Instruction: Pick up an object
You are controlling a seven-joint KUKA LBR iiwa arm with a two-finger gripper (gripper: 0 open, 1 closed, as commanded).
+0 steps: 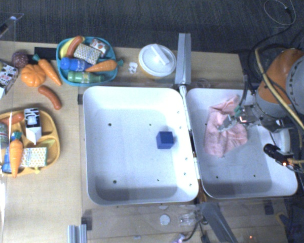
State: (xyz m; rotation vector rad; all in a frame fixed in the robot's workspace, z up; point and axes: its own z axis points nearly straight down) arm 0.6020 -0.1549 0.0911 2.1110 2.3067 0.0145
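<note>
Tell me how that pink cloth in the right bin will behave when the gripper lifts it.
The pink cloth lies crumpled in folds, so it is probably floppy and will sag and drape from wherever the gripper pinches it. It looks thin, so likely light. It may drag along the right bin floor rather than lift whole.

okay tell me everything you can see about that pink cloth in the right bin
The pink cloth is a soft, pale pink fabric, crumpled into an irregular heap with folds and shadowed creases rather than spread flat. It lies on the floor of the right bin, in its upper left part, close to the divider between the two bins. The end effector sits over the cloth's upper right edge and appears to touch it there; whether it grips any fabric is unclear.
</note>
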